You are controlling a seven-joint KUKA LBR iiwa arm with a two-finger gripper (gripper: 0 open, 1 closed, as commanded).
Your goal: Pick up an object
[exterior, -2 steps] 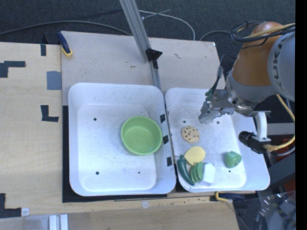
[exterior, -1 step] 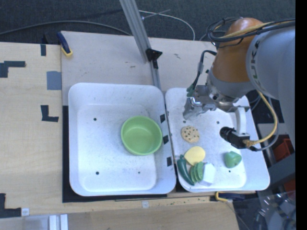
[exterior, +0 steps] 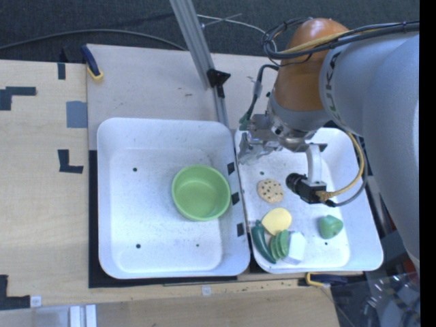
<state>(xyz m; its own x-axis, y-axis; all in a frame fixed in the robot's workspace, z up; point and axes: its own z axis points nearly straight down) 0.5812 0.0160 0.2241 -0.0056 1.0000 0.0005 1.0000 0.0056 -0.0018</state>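
Bowl (exterior: 201, 193), green, sits in the left bin (exterior: 122, 148). Gripper (exterior: 253, 145) hovers over the right bin's (exterior: 354, 251) upper left corner; fingers seem slightly parted, holding nothing. Below lie a cookie (exterior: 270, 191) and yellow piece (exterior: 276, 221); descend squarely over one.

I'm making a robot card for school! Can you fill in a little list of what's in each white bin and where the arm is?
left bin: green bowl
right bin: cookie, yellow piece, green striped piece, small green piece, white block
arm: reaching in over the right bin
gripper: above the right bin's far left corner
held: nothing seen
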